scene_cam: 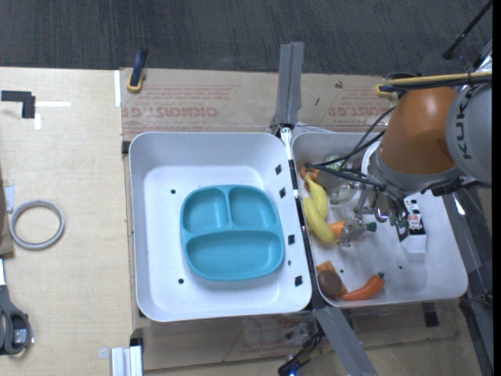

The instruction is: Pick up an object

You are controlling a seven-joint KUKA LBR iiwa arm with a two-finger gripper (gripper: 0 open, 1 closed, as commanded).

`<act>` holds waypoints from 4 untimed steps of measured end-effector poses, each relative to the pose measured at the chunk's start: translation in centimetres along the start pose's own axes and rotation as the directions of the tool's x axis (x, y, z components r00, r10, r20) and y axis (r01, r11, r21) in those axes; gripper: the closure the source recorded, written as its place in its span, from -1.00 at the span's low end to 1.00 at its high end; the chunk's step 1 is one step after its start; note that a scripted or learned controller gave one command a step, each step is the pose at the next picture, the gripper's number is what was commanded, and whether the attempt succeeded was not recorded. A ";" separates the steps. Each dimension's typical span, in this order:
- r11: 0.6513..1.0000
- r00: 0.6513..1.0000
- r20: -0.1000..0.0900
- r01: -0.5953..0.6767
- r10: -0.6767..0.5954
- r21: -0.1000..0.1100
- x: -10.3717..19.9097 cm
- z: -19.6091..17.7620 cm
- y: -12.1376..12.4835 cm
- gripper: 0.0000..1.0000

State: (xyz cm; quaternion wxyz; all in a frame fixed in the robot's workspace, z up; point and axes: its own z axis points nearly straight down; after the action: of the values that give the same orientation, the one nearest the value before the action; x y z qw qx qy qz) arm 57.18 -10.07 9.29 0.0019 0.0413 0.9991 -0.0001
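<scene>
The right bin [438, 280] holds a yellow banana [315, 210] lying along its left wall. A small orange piece [336, 229] rests at the banana's lower end. Near the front lie an orange carrot [365, 288] with a green tip and a brown lump [329, 281]. My gripper [356, 230] is down inside this bin, just right of the banana's lower end and the orange piece. I see nothing clearly held in it. The grey arm with its orange band [419, 131] covers the bin's back right part.
The left bin [149, 210] holds a blue divided plate [232, 232]. A grey divider [290, 84] rises between the bins at the back. On the bench at left lie a grey tape ring [34, 224] and scissors [14, 327]. Cables hang beside the wrist.
</scene>
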 end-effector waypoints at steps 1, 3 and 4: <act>0.995 0.995 -0.003 -0.096 0.096 0.000 3.6 0.1 0.3 -1.00; 1.000 1.000 0.000 -0.020 0.020 -0.001 -0.8 -10.0 5.4 1.00; 0.994 0.994 0.000 0.112 -0.112 0.000 3.2 -16.7 1.4 1.00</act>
State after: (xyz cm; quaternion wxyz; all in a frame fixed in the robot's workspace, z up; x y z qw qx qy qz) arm 54.03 -8.45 25.96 0.0020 -0.0149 0.9999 -0.0004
